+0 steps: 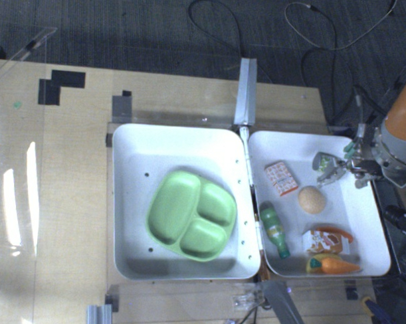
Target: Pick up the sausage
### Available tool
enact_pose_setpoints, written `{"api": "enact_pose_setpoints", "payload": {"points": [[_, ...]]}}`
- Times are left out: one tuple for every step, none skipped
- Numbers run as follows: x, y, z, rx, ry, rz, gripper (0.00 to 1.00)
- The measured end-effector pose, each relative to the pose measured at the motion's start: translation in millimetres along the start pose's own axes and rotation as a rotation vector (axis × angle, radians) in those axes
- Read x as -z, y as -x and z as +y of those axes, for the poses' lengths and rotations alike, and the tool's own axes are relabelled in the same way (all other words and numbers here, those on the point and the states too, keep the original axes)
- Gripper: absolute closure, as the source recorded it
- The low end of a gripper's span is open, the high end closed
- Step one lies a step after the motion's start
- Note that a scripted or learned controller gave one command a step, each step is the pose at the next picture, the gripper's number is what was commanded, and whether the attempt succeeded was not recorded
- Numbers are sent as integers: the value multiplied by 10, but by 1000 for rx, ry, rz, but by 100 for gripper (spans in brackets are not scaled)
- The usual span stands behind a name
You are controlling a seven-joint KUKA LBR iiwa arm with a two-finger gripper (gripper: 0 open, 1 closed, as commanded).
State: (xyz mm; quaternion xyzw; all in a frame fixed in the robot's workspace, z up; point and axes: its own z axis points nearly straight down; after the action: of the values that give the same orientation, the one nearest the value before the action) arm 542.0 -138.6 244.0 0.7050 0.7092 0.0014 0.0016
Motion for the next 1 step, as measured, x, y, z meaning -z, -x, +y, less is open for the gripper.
{"api": "enact_pose_setpoints", "payload": {"points": [[-1523,-367,405,107,1,0,0]]}}
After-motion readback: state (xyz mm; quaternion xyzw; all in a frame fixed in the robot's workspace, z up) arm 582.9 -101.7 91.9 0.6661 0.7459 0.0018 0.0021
